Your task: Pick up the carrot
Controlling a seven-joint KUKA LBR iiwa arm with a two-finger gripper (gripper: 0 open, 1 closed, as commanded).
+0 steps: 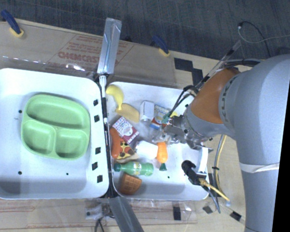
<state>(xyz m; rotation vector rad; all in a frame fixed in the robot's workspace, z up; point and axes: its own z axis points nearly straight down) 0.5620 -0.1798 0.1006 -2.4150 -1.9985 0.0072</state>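
The small orange carrot with a green tip (pixel 161 155) lies in the right white plastic bin (pixel 194 192), just right of a green bottle (pixel 135 168) and a pizza slice (pixel 122 146). The gripper (pixel 168 135) sits directly above the carrot; whether it is clenched or released cannot be told. A green divided tray (pixel 56 126) rests in the left white bin (pixel 2 121).

Carrot (pixel 162 153): small, orange, green tip at its near end
Pose: lying flat, lengthwise far to near
Place: right bin, middle, toward the near side
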